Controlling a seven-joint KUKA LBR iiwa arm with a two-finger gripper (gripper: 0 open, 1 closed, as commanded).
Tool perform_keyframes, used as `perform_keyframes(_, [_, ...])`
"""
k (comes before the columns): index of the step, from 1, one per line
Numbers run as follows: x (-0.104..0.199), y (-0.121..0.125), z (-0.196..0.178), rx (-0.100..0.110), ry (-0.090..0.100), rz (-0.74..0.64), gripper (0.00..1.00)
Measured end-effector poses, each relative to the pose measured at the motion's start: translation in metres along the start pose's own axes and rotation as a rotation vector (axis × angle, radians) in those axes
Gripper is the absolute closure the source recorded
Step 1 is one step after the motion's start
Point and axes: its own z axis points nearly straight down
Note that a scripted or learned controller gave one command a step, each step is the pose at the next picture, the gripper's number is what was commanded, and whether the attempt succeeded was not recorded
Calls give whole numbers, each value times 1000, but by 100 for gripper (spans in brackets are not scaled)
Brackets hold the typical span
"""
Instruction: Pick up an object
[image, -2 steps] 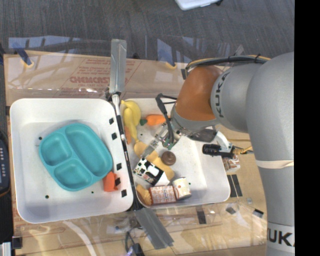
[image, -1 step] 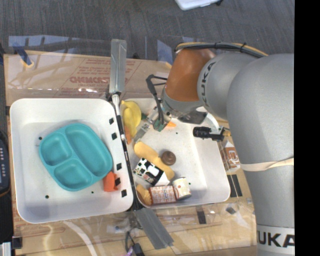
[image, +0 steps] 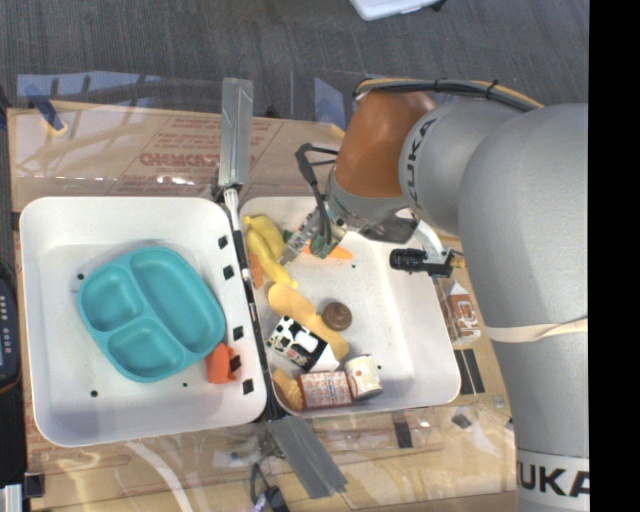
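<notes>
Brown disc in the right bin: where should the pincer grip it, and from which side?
Probably from straight above, closing across the brown disc's rim: it lies flat. A yellow piece touches its lower left, so place the fingers on the free sides.

Right white bin (image: 425, 340): objects crowd its 9 o'clock wall and 6 o'clock corner. A yellow plastic banana (image: 262, 240), black-and-white patterned box (image: 296, 343), brown round disc (image: 337, 317) and small printed carton (image: 331, 388) lie close together there. Bare floor from centre toward 3 o'clock gives open passage. The grey arm with orange band (image: 385, 145) overhangs the 12 o'clock end.

Left white bin (image: 50, 240): a teal divided plastic plate (image: 150, 312) fills the centre; an orange block (image: 218, 364) sits at 4 o'clock. Rim margins are bare.
</notes>
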Motion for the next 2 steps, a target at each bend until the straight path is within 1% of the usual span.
perform_keyframes(1, [8,15,-86,-4,-3,400,100])
perform_keyframes(2, [8,15,-83,0,0,400,0])
